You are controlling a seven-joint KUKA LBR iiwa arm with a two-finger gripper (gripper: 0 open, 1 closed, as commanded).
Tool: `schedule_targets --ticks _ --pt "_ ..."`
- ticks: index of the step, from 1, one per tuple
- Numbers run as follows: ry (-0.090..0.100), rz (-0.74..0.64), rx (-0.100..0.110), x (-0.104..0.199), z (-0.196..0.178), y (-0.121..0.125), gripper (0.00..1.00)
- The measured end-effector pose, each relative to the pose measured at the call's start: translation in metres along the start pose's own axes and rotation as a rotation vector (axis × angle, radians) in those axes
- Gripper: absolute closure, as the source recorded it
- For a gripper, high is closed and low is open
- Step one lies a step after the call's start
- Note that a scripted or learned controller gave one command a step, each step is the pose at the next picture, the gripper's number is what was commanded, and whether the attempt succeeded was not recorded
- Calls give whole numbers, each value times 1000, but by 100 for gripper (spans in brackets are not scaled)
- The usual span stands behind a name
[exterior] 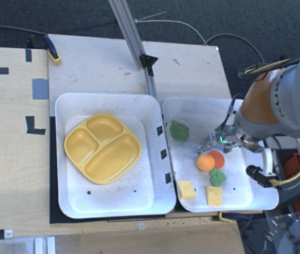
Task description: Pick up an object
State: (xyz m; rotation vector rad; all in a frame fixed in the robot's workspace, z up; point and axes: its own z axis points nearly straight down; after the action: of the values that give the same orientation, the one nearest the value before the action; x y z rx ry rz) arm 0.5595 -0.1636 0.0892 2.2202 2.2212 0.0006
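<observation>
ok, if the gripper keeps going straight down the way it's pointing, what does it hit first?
Most likely the round orange ball, just below the gripper in the right white bin, with a red object touching it. Depth is unclear from this slanted view.

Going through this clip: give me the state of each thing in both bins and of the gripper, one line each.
Yellow divided plate: flat in the left bin.
Green piece: loose in the right bin.
Orange ball: on the bin floor, under the gripper.
Red piece: touching the ball.
Green floret: loose.
Two yellow blocks: apart, near the front wall.
Gripper: low, above the ball.
</observation>
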Motion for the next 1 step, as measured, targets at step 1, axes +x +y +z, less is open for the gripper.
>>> schedule_targets --ticks 1 --pt "0 0 0 0 0 0 0"
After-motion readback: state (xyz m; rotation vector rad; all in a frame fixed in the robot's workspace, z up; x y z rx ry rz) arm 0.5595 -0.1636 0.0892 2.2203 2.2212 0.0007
